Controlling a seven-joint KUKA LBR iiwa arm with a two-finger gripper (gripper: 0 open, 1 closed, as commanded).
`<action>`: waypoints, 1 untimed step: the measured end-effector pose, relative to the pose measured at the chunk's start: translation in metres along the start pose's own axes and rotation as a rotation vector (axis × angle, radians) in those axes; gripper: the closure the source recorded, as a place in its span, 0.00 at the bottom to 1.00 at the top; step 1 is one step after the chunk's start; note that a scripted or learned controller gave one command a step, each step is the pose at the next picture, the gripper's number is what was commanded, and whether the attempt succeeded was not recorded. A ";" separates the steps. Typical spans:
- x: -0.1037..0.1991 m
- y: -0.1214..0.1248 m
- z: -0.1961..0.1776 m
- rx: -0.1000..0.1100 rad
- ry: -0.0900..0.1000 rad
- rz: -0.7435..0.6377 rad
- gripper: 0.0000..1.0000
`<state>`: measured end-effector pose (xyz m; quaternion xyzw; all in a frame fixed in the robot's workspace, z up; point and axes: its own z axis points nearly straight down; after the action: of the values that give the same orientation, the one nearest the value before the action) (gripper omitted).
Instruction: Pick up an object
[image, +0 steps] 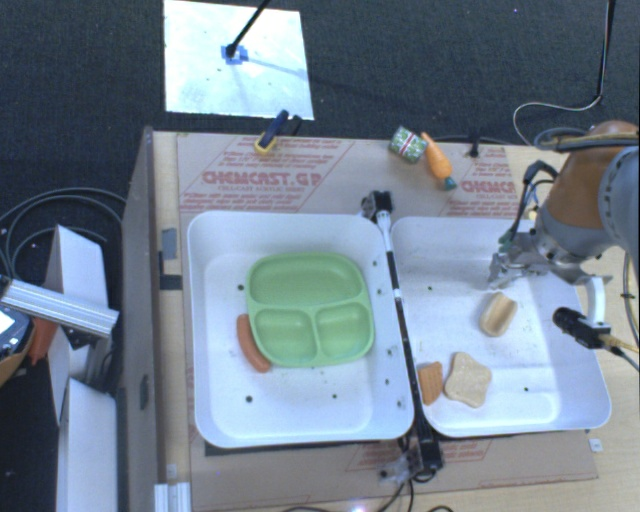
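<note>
A pale bread roll (497, 314) (perhaps a bun) lies flat in the right bin (580, 400).

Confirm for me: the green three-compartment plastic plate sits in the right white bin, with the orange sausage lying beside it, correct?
Not quite. The camera view shows the green three-compartment plastic plate in the left white bin, not the right one. The orange sausage does lie beside it, along its left edge.

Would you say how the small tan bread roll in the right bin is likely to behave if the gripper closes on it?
The bread roll looks rounded and smooth, so it may roll or slip sideways. It seems small, probably light. It lies flat on the right bin, so it's unlikely to tip.
</note>
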<state>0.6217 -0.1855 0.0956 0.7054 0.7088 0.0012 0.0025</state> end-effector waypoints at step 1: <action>0.006 -0.086 -0.020 0.004 0.001 0.004 1.00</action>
<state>0.5354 -0.1796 0.1148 0.7068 0.7074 0.0002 0.0006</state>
